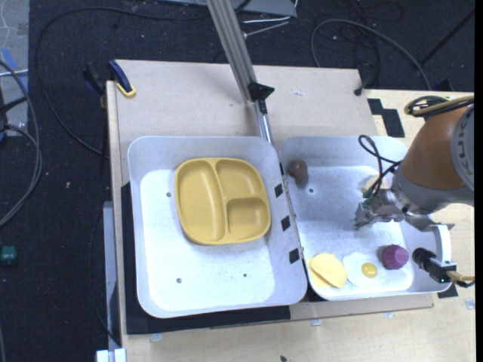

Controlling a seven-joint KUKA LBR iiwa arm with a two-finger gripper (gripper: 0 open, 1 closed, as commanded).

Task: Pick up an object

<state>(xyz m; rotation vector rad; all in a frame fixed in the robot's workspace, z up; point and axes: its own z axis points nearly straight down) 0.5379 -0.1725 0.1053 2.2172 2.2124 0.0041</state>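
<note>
A KUKA arm (441, 164) reaches into the right-hand white bin (332, 176), its gripper (370, 216) lowered over bare floor in the middle of that bin, with no toy under it. The nearest candidates lie along the bin's front wall: a purple toy (393, 257) just in front of the gripper and slightly to the right, a fried-egg toy (364, 269) touching or almost touching it, and a yellow wedge-shaped piece (327, 270) at the front-left corner. A small brown object (299, 171) sits well apart, near the back-left corner by the divider.

The likeliest failure from this pose is a grasp on nothing: a descent straight down would meet only the bin floor. A shift toward the front wall brings its own hazard, since the purple toy and the egg crowd each other and the wall, leaving little room for a finger to slip between; a nudge could push one against the rim or knock the round piece away. The flat egg looks hard to pinch at all.

The gripper is seen from above and partly masked by the wrist and cables, so whether it is spread or closed cannot be told. Nothing is visibly held. A yellow divided plate (223, 200) sits in the left bin (155, 225).
</note>
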